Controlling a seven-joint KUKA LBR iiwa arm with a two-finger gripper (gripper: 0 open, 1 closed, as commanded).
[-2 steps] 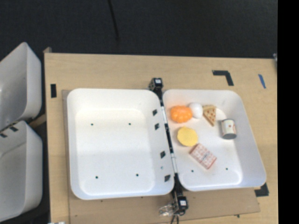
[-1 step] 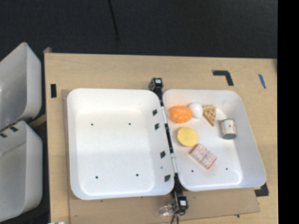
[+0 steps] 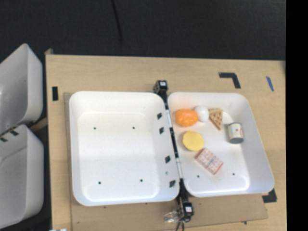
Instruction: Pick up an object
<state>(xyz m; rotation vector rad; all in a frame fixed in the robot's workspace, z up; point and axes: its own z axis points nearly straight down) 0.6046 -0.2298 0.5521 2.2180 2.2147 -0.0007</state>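
While nothing's picked yet, targets sit in right bin [image 3: 250, 174] mid-frame: orange ball [image 3: 186, 117], yellow disc [image 3: 193, 140], patterned box [image 3: 209, 161]. Jaws state: can't tell. Next: descend over box, clearest margins.

Tan bench [image 3: 120, 71], 2 white bins on it, left bin [image 3: 115, 148], right bin [image 3: 255, 162]

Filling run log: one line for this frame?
stage: pre-grasp | right bin: orange, ball, wedge, can, disc, box
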